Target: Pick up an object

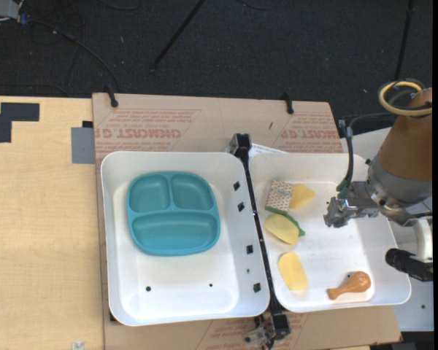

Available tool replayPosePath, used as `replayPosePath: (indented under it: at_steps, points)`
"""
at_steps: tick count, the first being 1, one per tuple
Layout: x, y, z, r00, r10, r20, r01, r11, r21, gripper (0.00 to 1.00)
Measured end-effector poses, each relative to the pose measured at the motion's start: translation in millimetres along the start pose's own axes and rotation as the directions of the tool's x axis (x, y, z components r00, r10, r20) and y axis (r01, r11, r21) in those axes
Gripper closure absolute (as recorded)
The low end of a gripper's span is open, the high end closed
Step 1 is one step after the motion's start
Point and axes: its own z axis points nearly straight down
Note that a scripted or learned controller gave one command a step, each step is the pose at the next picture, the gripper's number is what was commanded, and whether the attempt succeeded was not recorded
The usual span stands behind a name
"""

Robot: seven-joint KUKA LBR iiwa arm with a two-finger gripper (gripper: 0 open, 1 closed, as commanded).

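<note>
While tool (339,214) hovers, grip state unclear, orange drumstick toy (350,285) lies lengthwise left-right, narrow end pointing left

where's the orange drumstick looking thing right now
In the camera view, the orange drumstick-shaped toy lies in the right bin, near its front right corner, to the right of the yellow oval piece and below the gripper.

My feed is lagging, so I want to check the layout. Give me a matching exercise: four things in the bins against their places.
Things:
1. teal divided plate
2. orange drumstick toy
3. speckled sponge
4. gripper

Places:
A. right bin, near front corner
B. left bin
C. over right bin's right side
D. right bin, far left part

Pairs: 1-B, 2-A, 3-D, 4-C
</note>
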Motion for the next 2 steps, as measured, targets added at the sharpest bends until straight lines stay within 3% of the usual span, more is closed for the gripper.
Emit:
replayPosePath:
  at_steps: [1, 2]
  points:
    - [-1, 1, -45, 1.000, 0.000, 0.000, 0.000, 1.000, -0.001, 1.00]
    - [56, -2, -30, 1.000, -0.003, -0.002, 0.003, 1.000, 0.006, 1.00]
